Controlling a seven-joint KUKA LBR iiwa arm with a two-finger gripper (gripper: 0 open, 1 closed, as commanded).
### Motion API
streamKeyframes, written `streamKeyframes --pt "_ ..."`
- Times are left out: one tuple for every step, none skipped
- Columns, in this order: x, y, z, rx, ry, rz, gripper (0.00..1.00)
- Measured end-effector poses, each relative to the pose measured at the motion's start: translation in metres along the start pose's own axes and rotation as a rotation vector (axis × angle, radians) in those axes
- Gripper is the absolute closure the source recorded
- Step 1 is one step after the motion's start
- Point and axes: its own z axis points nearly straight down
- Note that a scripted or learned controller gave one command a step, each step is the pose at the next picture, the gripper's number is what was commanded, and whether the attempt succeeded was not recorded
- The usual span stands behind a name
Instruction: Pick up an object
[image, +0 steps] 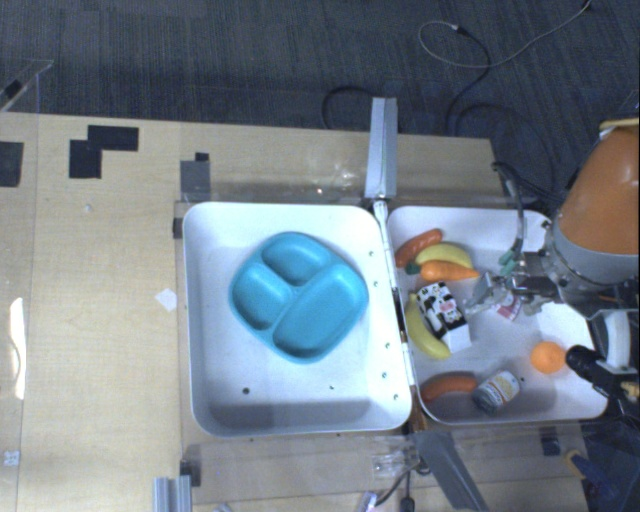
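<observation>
Toy food (438, 258) crowds right bin (470, 218); gripper (505, 293) low among it, grip state unreadable, arm cut off.

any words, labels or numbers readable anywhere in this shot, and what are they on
No text is readable.
Black-and-white printed carton in the right white bin: print too blurred to read.
Small grey can with a label: label too small to read.
Black squares on the wooden bench: plain marks, no letters.
</observation>
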Motion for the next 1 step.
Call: streamKeyframes --pt "0.0631 0.0430 0.0530 0.001 0.000 0.057 0.00"
